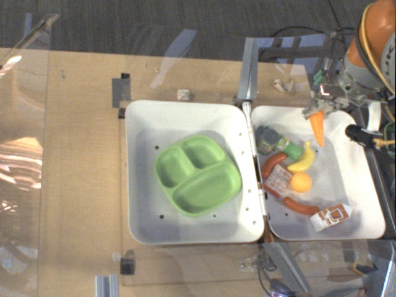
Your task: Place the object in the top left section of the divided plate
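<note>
Camera view: gripper [320,106] pinches the carrot [317,127] by its top above the right bin [365,228], lifted clear for carrying to the plate [197,176].

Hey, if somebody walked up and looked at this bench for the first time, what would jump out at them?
First, the bright green divided plastic plate lying slightly askew in the left white bin, all sections bare. Next, the jumble of toy food in the right white bin: a yellow banana, a round orange fruit and red sausages. Finally, the orange toy carrot hanging point-down beneath the arm's hand at that bin's far edge.
</note>
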Controlling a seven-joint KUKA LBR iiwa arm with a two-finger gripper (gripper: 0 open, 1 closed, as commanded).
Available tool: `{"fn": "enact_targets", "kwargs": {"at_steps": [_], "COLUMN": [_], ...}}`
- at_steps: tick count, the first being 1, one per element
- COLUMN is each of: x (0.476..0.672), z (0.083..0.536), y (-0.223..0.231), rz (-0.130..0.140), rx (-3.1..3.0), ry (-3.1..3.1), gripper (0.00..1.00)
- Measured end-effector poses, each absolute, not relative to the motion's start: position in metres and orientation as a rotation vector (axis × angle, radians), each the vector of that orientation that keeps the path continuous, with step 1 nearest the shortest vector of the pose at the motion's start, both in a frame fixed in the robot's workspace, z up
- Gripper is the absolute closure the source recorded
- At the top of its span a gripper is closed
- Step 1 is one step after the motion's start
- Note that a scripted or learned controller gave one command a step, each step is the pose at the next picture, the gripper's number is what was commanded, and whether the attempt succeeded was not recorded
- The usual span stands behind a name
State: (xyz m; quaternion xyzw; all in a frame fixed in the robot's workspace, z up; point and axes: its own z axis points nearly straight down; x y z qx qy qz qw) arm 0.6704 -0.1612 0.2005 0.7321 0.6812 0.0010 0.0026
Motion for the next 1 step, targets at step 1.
{"fn": "enact_targets", "kwargs": {"at_steps": [1], "x": [0.6702], "z": [0.1859], "y": [-0.0825], "rz": [0.006], "rx": [2.243], "ry": [2.195], "gripper": [1.0]}}
